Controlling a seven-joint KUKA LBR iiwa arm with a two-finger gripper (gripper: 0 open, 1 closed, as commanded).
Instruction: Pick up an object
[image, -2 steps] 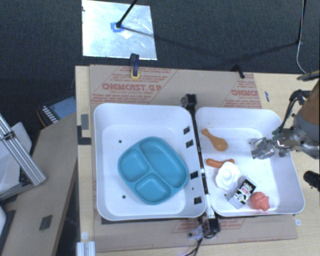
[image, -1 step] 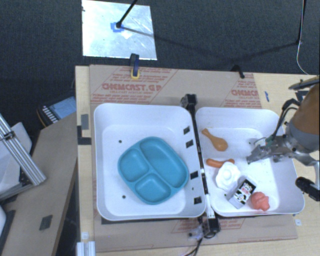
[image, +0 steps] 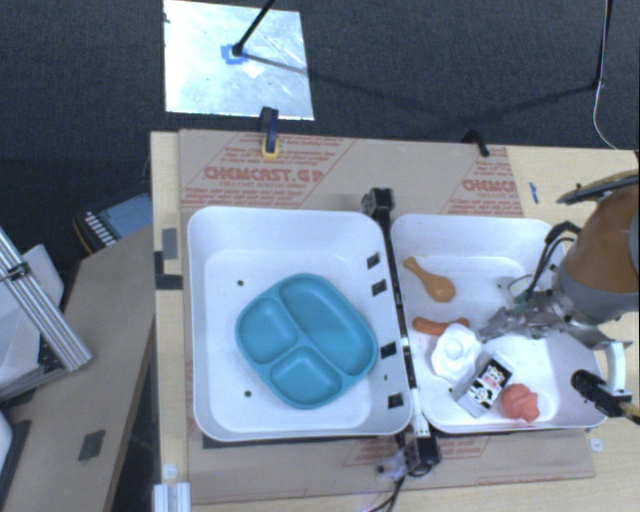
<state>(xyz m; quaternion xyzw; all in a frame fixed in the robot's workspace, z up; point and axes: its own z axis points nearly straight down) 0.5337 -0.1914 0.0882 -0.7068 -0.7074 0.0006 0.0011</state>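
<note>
The right bin (image: 470, 232) holds several small objects. An orange drumstick-shaped toy (image: 431, 280) lies near its left wall, with a small orange sausage-shaped piece (image: 430, 325) below it. A white lumpy object (image: 455, 350) sits in the middle, a black-and-white patterned box (image: 485, 386) lies just below it, and a pink object (image: 520, 402) rests near the front wall. My gripper (image: 494, 327) reaches in from the right, low over the bin, just right of and above the white object. Nothing shows held in it.
The left bin (image: 215, 300) holds a blue divided plate (image: 304, 340). A black divider (image: 392, 300) runs between the bins. The arm's orange band (image: 608, 240) and grey wrist (image: 590, 300) hang over the right bin's right edge. Cardboard lies under both bins.
</note>
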